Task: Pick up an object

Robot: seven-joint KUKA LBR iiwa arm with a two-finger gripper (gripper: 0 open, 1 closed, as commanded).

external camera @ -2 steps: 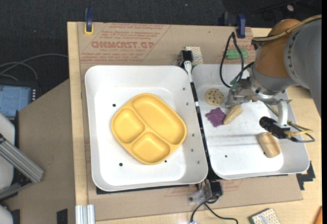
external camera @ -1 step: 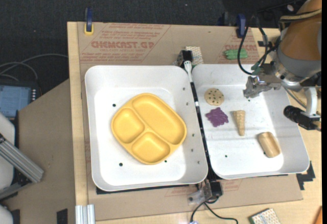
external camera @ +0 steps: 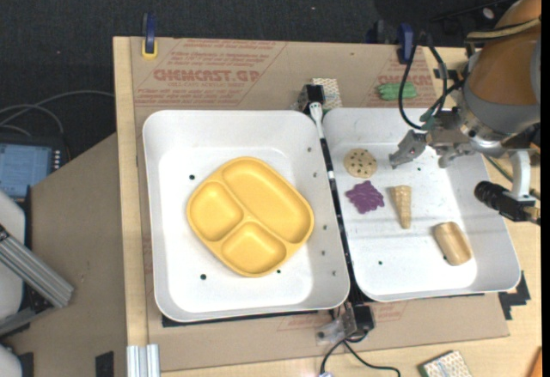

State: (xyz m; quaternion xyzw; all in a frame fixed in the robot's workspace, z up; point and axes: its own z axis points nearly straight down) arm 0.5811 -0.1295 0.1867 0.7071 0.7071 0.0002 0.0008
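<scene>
Since our two-finger gripper hangs spread and holding nothing above the right white bin, near the round speckled cookie, we reckon a flat cookie could just slip, or the purple grape bunch gets nudged.

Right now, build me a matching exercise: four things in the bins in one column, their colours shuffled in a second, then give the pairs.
Things:
1. divided plate
2. cookie
3. grapes
4. ice cream cone

Colours:
A. purple
B. pale tan, plain
C. yellow
D. light brown with dark specks

Pairs: 1-C, 2-D, 3-A, 4-B
</scene>
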